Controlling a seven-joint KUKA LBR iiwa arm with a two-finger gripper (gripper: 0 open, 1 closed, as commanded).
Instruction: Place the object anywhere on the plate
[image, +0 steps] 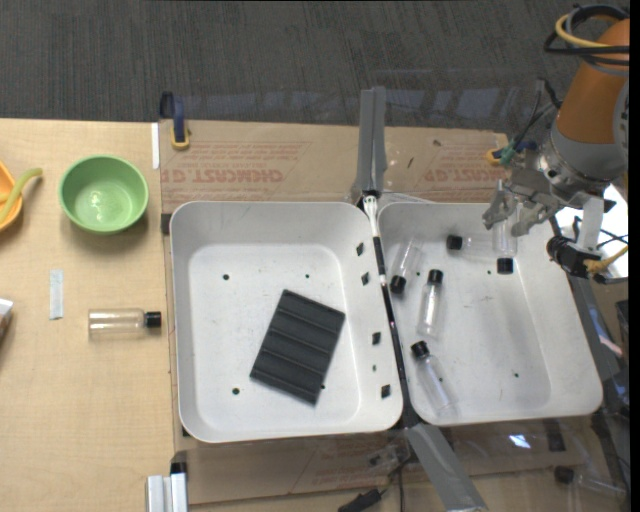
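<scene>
A black ribbed rectangular plate (298, 346) lies tilted on the floor of the left bin (200, 260). Several clear vials with black caps lie in the right bin (560, 380): one (405, 268) by the divider, one (431, 302) beside it, one (432, 372) nearer the front. A small black cap (454, 241) sits toward the back. My gripper (506, 222) hangs over the right bin's back right part. Just below it stands a clear vial (503, 248), black cap down; whether the gripper holds it is unclear.
On the bench to the left are a green bowl (104, 194), a clear vial (122, 320) lying on its side, a small white strip (56, 294) and an orange thing (5, 200) at the edge. A grey divider rail (372, 140) runs between the bins.
</scene>
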